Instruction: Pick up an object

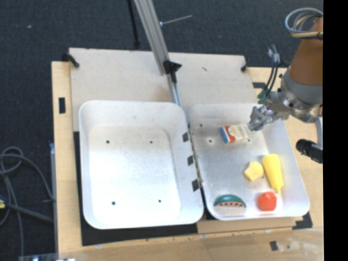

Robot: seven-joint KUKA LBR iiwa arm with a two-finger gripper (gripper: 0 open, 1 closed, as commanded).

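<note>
I judge the pick not done yet: my tool [255, 119] hangs just beside the small carton [235, 134], which lies in the bin [217, 162] (grip state I cannot tell).

**Colours on the bench and in the two bins**

The left bin [136, 162] and the right bin [228, 156] are white, finely speckled with dark flecks and a few dark dots on their floors. In the right bin, a small carton [235, 134] near the far edge is white with red and orange print. The corn cob [273, 171] is bright yellow; the chunk [253, 171] beside it is paler yellow. A tomato [266, 201] near the front edge is red-orange. The watermelon slice [229, 203] has a green rind over red flesh with dark seeds. The bench [65, 145] is light tan wood, its backboard [119, 75] pale beige. The arm [307, 64] shows orange above grey, ending in a metallic grey gripper [257, 118]. The floor [32, 26] is dark charcoal carpet.
</note>
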